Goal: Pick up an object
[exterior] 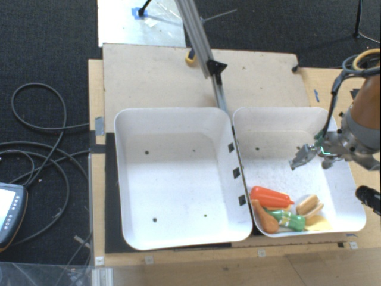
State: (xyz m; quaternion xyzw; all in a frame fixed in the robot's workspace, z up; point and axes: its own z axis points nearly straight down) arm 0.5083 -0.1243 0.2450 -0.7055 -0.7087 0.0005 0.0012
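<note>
Dark carpet surrounds the desk [155, 76], a pale wooden board that fills the middle of the frame, and we see black cables [41, 130] looped over the carpet at the left, with the corner of a handheld screen [11, 210] at the lower left edge. A grey metal pole [196, 28] slants down from the top centre toward the seam where the two bins meet.

On the desk we find two shallow white bins side by side. The left bin [128, 177] sits in the centre of the frame. The right bin [268, 121] lies toward the lower right, and all the objects are clustered in its lower corner: an orange carrot [272, 196], a second, paler orange piece [265, 216] just below it, a green item [290, 220] touching both, and a tan bun-shaped object [309, 205] beside them on the right, with a pale yellow piece [317, 222] under it.

The arm [363, 112] enters from the right edge of the frame, its orange band visible above the wrist. The claw [302, 158] hovers over the right bin's right-hand middle area, up and to the right of the cluster and apart from it. We see nothing between its fingers, but we cannot tell whether it is released or clenched at this angle.
</note>
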